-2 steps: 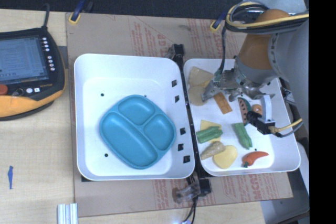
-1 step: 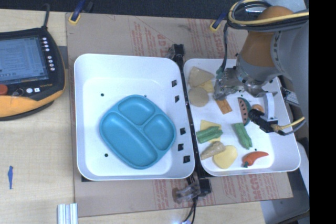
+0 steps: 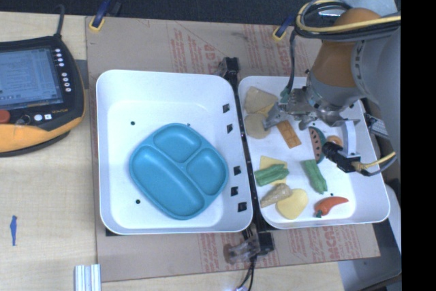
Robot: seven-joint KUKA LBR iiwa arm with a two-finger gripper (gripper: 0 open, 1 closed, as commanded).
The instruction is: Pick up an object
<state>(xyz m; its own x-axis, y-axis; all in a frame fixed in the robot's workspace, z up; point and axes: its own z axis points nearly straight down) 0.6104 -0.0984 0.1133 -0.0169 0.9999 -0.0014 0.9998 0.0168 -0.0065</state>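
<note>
The right bin [image 3: 368, 215] holds several toy foods. Among them are two tan slices [image 3: 257, 101] at its far left, an orange-brown stick [image 3: 291, 135], a green pickle [image 3: 271, 175], a green bean [image 3: 315, 176], a yellow piece [image 3: 293, 205] and a red chili [image 3: 332, 204]. My gripper [image 3: 285, 115] hangs low over the far part of this bin, between the tan slices and the orange-brown stick, just above the stick's far end. The wrist body hides what lies directly beneath it. I see nothing lifted off the bin floor.
The left bin [image 3: 116, 99] holds a blue divided plate [image 3: 178, 170]. A black divider with clips [image 3: 238, 146] runs between the bins. A tablet pendant [image 3: 34, 92] lies on the bench at far left. The arm's grey body and cables [image 3: 347, 65] overhang the right bin's far right corner.
</note>
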